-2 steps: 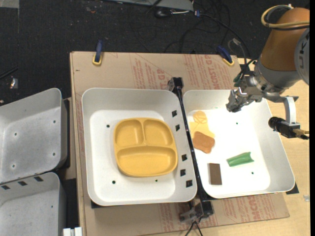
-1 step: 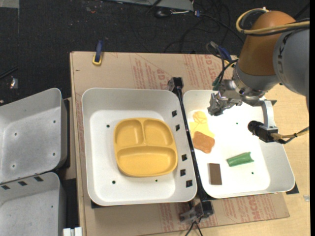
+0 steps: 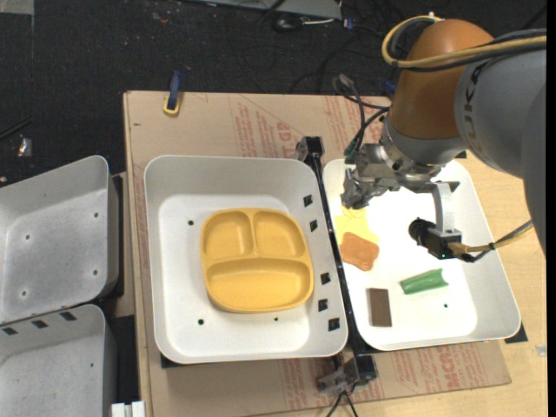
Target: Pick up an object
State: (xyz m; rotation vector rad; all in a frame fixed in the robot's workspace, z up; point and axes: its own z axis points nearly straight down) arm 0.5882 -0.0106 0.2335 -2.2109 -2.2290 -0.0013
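Nearest the front edge of the right bin (image 3: 495, 315) lies a small dark brown rectangular block (image 3: 379, 307), flat and matte. Just beyond it, toward the bin's middle, a green stubby bar (image 3: 423, 281) rests at a slight tilt, smooth and plastic-looking. Nearer the bin's left wall sits an orange rounded piece (image 3: 359, 250) with a soft, bread-like surface, touching the lower end of a pale yellow flat piece (image 3: 354, 225) that runs toward the far left corner.

The left bin (image 3: 165, 233), a shallow white tray with rounded corners, carries a yellow divided plate (image 3: 257, 260) of glossy plastic, with two small compartments on its far side and one long one on its near side.

Both bins rest on a brown cardboard-like sheet (image 3: 226, 124) printed with faded red lettering, with a blue and yellow clip (image 3: 173, 94) at its far left edge.

The gripper (image 3: 357, 195), dull metal, hangs over the far left corner of the right bin, above the yellow piece's upper end; how its fingers stand cannot be told. The grey arm with its rounded orange band (image 3: 434, 68) rises behind it.
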